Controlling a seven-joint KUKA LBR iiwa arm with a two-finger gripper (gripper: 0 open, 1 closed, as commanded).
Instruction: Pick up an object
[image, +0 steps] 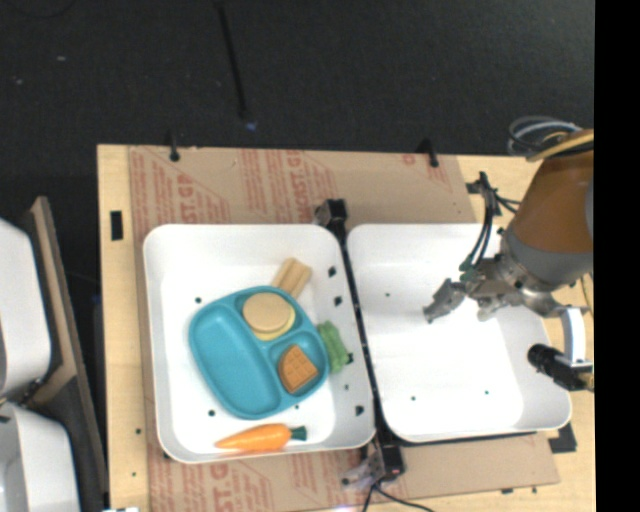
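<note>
The left bin (170, 300) holds a blue divided tray (235, 365). On the tray lie a round tan biscuit (269, 313) and a brown waffle piece (298, 368). A wooden block (292, 275) leans at the tray's top edge, and a green piece (333, 346) rests against its right side. An orange carrot (258, 437) lies near the bin's front wall. My gripper (462, 306) hangs over the right bin (450, 400), well to the right of all these objects. It is open, with nothing between its fingers (438, 302).
A black clamp (331, 212) sits at the top of the divider between the bins. The arm's orange band (560, 205) and cables rise at the far right. A black fitting (548, 360) juts over the right bin's right edge.
</note>
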